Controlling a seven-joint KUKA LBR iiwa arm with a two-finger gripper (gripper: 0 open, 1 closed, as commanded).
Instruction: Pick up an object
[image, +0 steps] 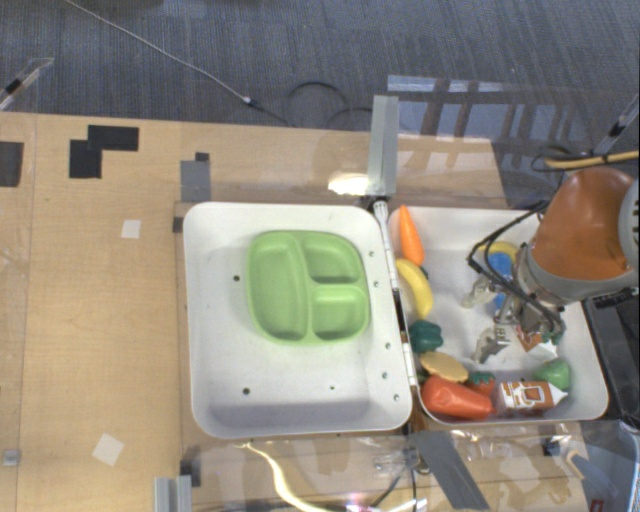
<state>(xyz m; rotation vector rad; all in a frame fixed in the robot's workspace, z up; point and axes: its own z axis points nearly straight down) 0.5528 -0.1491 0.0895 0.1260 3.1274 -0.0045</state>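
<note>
A green divided plate is sitting in the middle of the left bin. Along the left wall of the right bin, a carrot is lying at the top, a banana just below it, then a dark green piece and a pale yellow piece. A red-orange pepper and a small bottle are lying along the near wall, with a green lump beside the bottle. The arm is reaching in from the right, and the gripper is hanging low over the bin floor, nothing between its fingers; I cannot tell whether they are apart or together.
</note>
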